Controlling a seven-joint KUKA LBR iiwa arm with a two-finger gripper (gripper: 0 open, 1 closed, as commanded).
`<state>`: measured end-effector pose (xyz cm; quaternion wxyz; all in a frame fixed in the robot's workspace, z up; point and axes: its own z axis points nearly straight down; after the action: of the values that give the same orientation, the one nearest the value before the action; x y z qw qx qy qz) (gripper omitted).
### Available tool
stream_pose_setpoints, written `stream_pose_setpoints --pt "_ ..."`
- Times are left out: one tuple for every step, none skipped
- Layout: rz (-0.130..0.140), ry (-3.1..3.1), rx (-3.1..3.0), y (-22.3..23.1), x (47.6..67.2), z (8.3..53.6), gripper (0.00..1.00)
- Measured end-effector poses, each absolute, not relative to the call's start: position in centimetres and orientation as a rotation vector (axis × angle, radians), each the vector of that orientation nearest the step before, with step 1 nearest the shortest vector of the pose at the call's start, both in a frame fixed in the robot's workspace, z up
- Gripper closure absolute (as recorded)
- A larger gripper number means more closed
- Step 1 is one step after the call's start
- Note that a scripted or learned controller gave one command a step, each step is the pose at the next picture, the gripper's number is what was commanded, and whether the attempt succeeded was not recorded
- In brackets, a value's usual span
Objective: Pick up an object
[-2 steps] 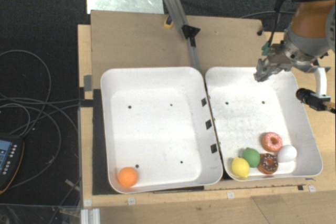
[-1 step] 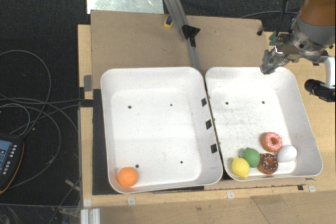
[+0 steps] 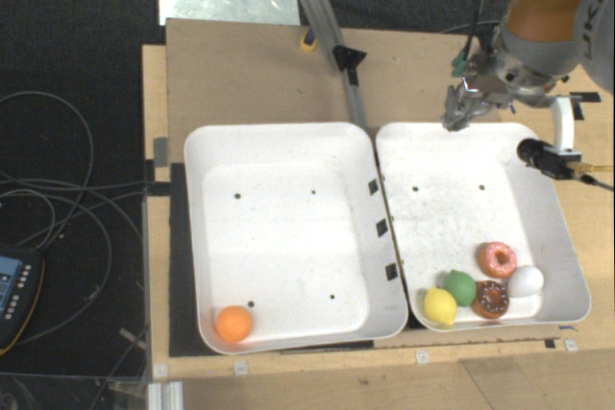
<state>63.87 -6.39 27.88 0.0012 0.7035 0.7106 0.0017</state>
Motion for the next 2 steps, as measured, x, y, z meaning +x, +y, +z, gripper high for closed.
stream_pose_setpoints --pt "0.004 2.234 2.209 -0.1 64.1 27.2 1.00" --pt "0.001 2.233 2.212 4.4 63.2 26.7 1.00"
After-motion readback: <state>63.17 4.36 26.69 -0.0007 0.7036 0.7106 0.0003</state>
